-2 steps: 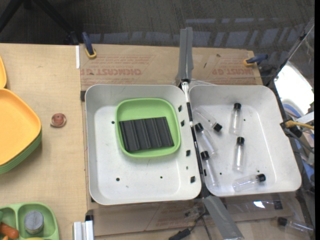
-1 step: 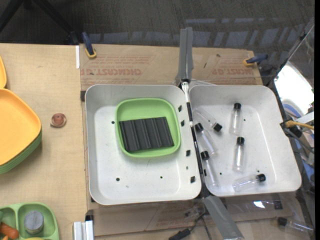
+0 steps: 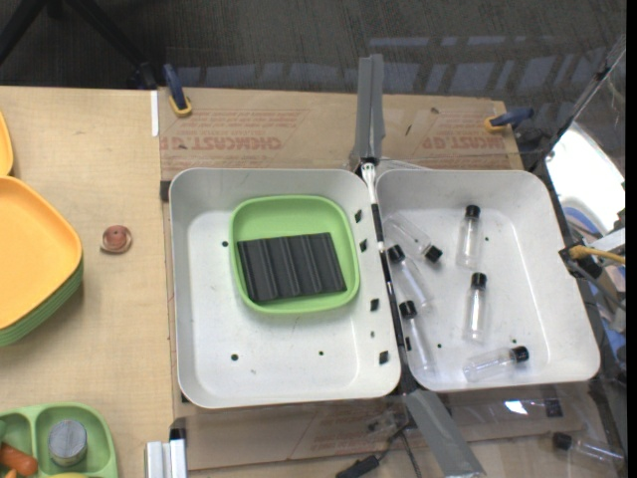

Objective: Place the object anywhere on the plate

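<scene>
A green square plate (image 3: 291, 208) sits in the upper middle of the left white bin (image 3: 279, 371). On the plate lies a dark grey ribbed rectangular pad (image 3: 296, 266), flat and covering most of its lower half. In the right white bin (image 3: 542, 267) lie several clear vials with black caps: one upright-looking near the top (image 3: 468, 235), one in the middle (image 3: 477, 305), one near the front wall (image 3: 495, 363), and others along the left wall (image 3: 409, 285).
Stacked orange plates (image 3: 35, 257) lie on the wooden table at far left, with a small red knob (image 3: 116, 238) beside them. A green compartment tray (image 3: 50, 444) is at the bottom left. Clamps (image 3: 177, 99) (image 3: 508, 119) hold the cardboard behind the bins.
</scene>
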You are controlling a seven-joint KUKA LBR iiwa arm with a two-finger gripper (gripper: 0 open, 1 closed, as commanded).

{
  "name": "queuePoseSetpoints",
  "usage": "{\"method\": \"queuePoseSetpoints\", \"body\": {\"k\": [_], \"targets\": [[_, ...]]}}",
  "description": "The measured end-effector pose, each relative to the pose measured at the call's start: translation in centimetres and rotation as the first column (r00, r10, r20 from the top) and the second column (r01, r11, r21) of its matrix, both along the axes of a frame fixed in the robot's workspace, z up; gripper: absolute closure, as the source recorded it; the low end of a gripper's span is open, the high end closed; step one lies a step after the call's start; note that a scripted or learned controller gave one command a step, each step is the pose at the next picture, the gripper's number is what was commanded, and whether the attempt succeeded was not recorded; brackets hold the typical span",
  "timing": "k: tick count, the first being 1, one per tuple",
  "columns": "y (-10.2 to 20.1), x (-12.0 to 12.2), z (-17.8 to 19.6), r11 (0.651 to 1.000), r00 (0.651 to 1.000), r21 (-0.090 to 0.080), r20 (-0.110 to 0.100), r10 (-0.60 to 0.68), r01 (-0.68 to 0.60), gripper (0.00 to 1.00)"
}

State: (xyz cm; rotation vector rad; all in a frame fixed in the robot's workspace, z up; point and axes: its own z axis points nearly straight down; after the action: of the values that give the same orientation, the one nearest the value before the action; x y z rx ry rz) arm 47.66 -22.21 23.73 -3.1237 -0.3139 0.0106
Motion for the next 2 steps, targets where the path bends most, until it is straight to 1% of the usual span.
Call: {"method": "queuePoseSetpoints", "body": {"k": [2], "targets": [[0.01,0.01,-0.01,1.0,1.0,0.0,0.0,0.001,-0.001,0.0]]}}
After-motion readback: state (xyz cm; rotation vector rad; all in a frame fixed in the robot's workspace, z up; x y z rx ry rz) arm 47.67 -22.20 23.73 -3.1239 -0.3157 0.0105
